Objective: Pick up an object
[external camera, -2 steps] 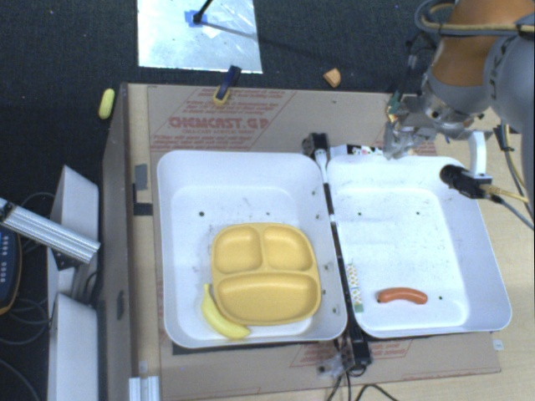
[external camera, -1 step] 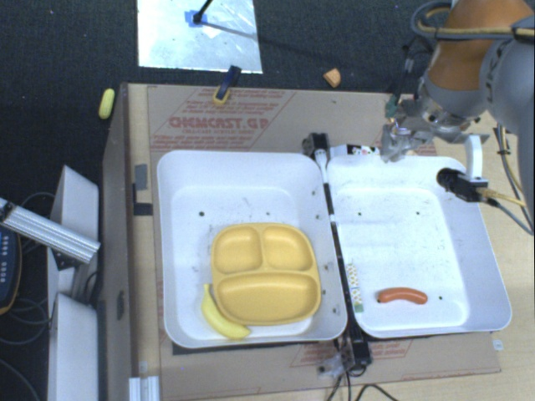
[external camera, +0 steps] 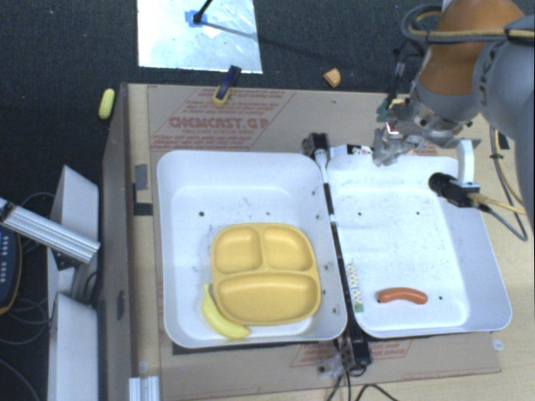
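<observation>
1. Two shallow white bins sit side by side on the bench; the right bin (external camera: 468, 249) lies directly below the gripper (external camera: 387, 150), which hovers over that bin's far rim near its far left corner.
2. Whether the gripper is clenched or released cannot be told; from this slant it is a small grey blur under the wrist.
3. Nothing appears to sit under the gripper, though the view there is poor.
4. A sausage (external camera: 402, 296) lies in the right bin, well apart from the gripper, toward the near edge and almost straight out from it across the bin floor.
5. Its long axis runs side to side, roughly parallel to the bin's near rim, one end pointing at the divider (external camera: 333, 224) between the bins.
6. It is slender, orange-red, rounded at both ends, lying flat.
7. Bare white floor surrounds it on all sides; its nearest edge is the near rim, just beside it.
8. The left bin (external camera: 184, 199), across the divider from the gripper, holds a yellow sectioned tray (external camera: 265, 272) with a banana (external camera: 219, 317) touching its near left corner.
9. Between gripper and sausage the bin floor is open.
</observation>
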Controlling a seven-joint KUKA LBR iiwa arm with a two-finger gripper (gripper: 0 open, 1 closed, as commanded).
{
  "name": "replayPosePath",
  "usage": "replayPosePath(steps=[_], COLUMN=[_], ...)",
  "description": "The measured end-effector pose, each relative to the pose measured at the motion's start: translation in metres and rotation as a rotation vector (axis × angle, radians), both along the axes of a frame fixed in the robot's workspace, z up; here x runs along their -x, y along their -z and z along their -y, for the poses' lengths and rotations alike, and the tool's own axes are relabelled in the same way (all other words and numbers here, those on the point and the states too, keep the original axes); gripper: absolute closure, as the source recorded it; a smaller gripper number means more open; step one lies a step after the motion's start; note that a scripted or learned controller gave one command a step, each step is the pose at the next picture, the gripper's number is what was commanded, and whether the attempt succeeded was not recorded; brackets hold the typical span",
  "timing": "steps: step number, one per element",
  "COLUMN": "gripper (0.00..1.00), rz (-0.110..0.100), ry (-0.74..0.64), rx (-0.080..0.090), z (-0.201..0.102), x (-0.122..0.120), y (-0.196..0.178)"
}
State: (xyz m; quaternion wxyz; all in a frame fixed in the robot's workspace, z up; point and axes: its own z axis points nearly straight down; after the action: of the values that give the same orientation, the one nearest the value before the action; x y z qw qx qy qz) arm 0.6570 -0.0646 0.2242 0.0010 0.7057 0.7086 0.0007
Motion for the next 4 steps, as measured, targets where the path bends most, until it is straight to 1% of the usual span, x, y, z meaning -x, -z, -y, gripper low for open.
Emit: replayPosePath(steps=[1, 2, 3, 4], gripper=[1.00, 1.00, 1.00, 1.00], rz=[-0.001, 0.001, 0.001, 0.001], ry=[0.004, 0.003, 0.000, 0.002], rx=[0.001, 0.001, -0.001, -0.001], z=[0.034, 0.063, 0.013, 0.013], x=[0.009, -0.004, -0.011, 0.012], y=[0.003, -0.011, -0.017, -0.029])
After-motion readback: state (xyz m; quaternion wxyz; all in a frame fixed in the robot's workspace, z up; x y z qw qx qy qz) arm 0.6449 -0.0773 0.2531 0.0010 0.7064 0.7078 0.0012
